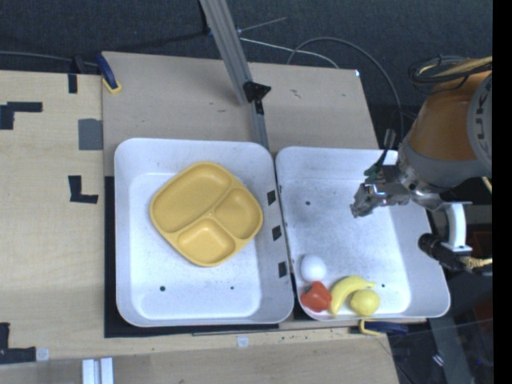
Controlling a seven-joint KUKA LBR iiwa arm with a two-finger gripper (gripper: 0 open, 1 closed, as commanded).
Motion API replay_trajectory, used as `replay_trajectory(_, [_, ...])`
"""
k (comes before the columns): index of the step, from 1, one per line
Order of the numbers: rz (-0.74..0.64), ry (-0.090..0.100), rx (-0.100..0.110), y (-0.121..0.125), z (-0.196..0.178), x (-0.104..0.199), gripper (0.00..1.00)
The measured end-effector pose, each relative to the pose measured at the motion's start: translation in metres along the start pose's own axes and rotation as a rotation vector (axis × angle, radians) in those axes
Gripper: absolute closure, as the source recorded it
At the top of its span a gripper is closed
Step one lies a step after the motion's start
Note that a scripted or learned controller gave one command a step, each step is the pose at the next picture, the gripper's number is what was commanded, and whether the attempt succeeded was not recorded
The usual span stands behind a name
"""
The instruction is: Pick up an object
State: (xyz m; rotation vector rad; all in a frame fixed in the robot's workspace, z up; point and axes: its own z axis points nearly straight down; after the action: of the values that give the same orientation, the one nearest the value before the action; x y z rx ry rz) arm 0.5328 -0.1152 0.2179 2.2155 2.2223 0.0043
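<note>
My fingers [362,205] hang over the right bin [416,282], holding nothing; whether they are wide or narrow, I cannot tell. A white egg [312,266], red fruit [318,296], banana [346,288] and lemon [365,302] cluster in its near-left corner, well apart from them.

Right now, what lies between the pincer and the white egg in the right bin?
Nothing: in the camera view, the stretch from the pincer down to the white egg is bare, speckled floor of the right bin.
</note>
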Motion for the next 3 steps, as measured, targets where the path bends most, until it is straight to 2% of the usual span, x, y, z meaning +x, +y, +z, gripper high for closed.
replay_trajectory(1, [0.002, 0.0, 0.007, 0.0, 0.009, 0.0, 1.0])
replay_trajectory(3, [-0.005, 0.003, 0.005, 0.043, 0.011, 0.111, 1.0])
